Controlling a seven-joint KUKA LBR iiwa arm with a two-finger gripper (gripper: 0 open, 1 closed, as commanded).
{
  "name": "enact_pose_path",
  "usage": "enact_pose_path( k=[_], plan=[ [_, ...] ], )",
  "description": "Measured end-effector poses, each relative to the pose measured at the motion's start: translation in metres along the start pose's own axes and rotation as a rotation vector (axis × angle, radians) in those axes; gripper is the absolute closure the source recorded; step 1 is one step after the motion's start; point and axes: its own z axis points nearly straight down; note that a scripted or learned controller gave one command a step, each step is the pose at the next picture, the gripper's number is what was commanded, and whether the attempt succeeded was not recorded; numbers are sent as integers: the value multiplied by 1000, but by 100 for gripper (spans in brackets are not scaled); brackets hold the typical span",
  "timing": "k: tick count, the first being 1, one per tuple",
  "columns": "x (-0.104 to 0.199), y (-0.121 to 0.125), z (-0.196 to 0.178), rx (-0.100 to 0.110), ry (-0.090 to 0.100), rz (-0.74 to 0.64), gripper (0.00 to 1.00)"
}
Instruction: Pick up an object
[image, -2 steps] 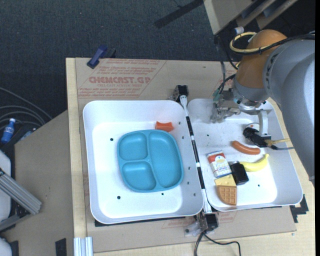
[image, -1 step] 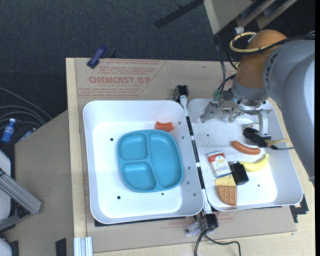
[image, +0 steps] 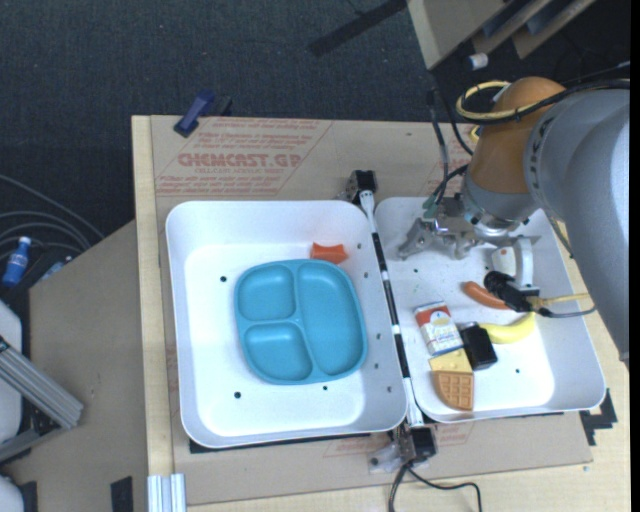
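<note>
My gripper (image: 437, 245) hangs over the far left part of the right bin (image: 570, 385), open, with nothing between its fingers. In front of it lie a small red and white box (image: 437, 328), a waffle piece (image: 452, 385) and a black block (image: 479, 346). A yellow banana (image: 510, 329) and an orange sausage-shaped thing (image: 482, 293) lie to the gripper's right. The gripper touches none of them.
The left bin (image: 195, 300) holds a blue divided plate (image: 299, 320) and a small orange block (image: 329, 252) by its far wall. The ridge between the two bins (image: 385, 300) runs just left of the gripper. A blue object (image: 194, 114) lies off the board at the far left.
</note>
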Motion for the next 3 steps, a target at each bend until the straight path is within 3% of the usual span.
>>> enact_pose_path(
  k=[1, 2, 3],
  plan=[
    [0, 1, -10, -2, 0, 1, 100],
    [0, 0, -10, -1, 0, 1, 0],
    [0, 18, 0, -3, 0, -2, 0]
  ],
)
